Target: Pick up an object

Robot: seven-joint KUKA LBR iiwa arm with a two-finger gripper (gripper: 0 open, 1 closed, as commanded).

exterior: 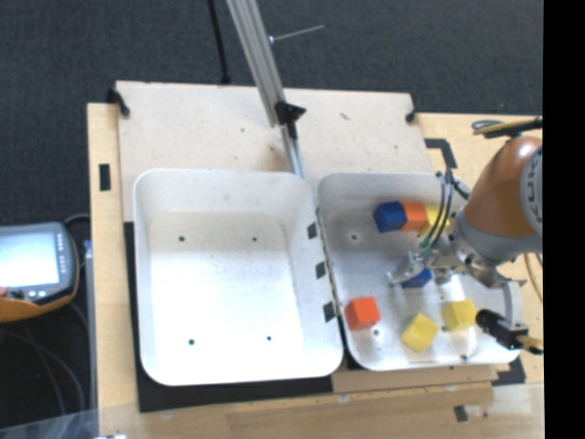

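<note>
The right bin (366,195) holds several small blocks. A blue block (389,216) and an orange block (416,215) sit side by side near its far wall. Another orange block (363,312) lies near the bin's left front. Two yellow blocks (420,332) (459,315) rest toward the front. My gripper (411,273) is down in the middle of this bin, reaching in from the right. A small blue piece (419,280) shows right at its tip, partly hidden by the metal.
The left bin (228,273) stands beside the right one, their walls touching at the middle. A slanted aluminium post (260,53) rises behind the bins. A handheld screen unit (32,268) lies off the bench at the left.
</note>
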